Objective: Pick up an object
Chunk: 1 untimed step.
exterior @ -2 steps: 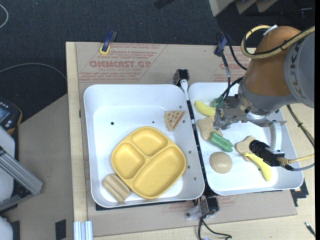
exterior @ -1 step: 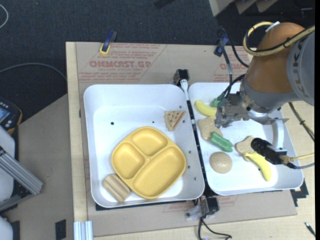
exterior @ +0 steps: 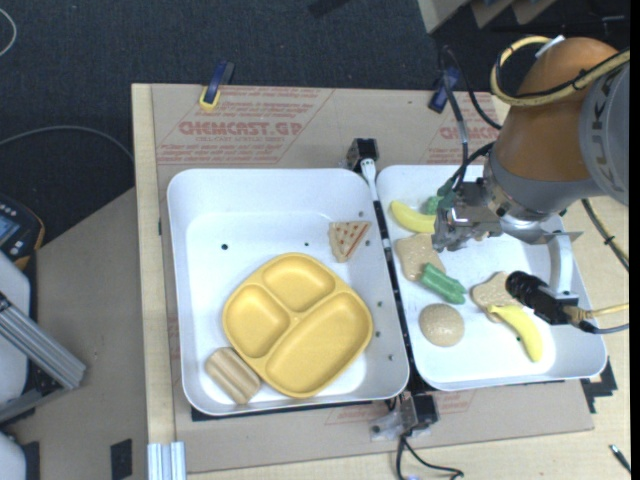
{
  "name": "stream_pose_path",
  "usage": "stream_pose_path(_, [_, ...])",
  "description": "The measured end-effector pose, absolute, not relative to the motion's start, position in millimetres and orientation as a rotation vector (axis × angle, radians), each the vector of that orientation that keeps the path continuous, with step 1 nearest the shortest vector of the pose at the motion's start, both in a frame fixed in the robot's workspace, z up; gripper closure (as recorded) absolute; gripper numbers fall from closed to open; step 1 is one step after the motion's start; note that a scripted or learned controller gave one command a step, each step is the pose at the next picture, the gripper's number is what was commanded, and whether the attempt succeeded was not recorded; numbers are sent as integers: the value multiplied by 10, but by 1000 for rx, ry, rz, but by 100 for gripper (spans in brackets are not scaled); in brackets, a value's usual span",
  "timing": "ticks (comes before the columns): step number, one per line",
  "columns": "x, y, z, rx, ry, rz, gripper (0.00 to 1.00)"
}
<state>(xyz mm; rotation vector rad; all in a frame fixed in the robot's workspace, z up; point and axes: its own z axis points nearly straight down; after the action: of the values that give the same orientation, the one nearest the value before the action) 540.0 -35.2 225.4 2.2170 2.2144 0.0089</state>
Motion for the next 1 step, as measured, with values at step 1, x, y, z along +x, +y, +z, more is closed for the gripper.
stream_pose_path(1, [5029,266,1818,2222,2234,-6,100])
